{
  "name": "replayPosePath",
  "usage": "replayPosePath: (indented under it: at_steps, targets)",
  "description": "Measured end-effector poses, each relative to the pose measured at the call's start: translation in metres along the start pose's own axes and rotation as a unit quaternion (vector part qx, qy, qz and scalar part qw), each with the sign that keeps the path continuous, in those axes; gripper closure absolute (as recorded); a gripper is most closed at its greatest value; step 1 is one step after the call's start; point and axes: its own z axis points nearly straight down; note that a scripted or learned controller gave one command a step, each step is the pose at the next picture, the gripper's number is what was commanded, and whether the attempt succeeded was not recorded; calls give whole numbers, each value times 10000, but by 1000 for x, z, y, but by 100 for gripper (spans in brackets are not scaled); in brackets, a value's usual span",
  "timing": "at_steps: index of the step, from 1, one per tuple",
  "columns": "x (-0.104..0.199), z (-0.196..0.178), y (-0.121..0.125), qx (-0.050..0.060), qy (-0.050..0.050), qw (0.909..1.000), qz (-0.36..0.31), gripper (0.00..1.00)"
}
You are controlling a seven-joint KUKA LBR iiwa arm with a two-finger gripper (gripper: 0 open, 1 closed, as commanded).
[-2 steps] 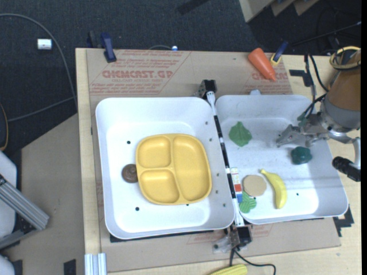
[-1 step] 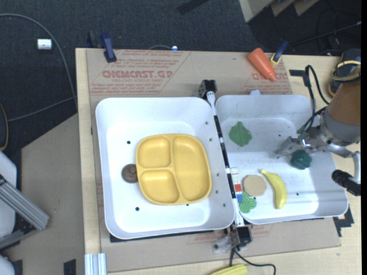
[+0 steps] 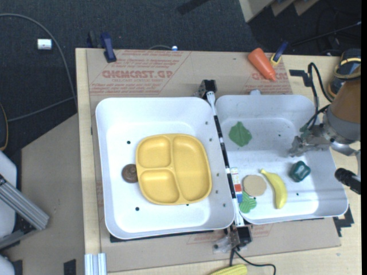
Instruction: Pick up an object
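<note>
My gripper (image 3: 299, 144) hangs over the right side of the right bin (image 3: 269, 105), reaching in from the right edge. Just in front of it, apart from it, lies a small dark teal object (image 3: 299, 171). A yellow banana (image 3: 276, 188) and a tan round disc (image 3: 254, 185) lie near the bin's front. A small bright green piece (image 3: 247, 204) sits in the front left corner. Toward the back left lies a green leaf-shaped object (image 3: 240, 134). Nothing shows in the gripper's grasp.
The left bin (image 3: 114, 125) holds a yellow divided plate (image 3: 172, 168) with a brown round object (image 3: 130, 173) at its left side. An orange item (image 3: 262, 63) and a blue clamp (image 3: 107, 47) lie on the bench behind the bins.
</note>
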Motion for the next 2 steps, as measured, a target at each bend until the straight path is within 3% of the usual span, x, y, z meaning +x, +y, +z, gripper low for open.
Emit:
replayPosePath:
  at_steps: [1, 2]
  targets:
    - [2, 0, 0, 9, 18, 10000, -5, 0]
    - [1, 11, -45, 25, 29, 10000, 1, 0]
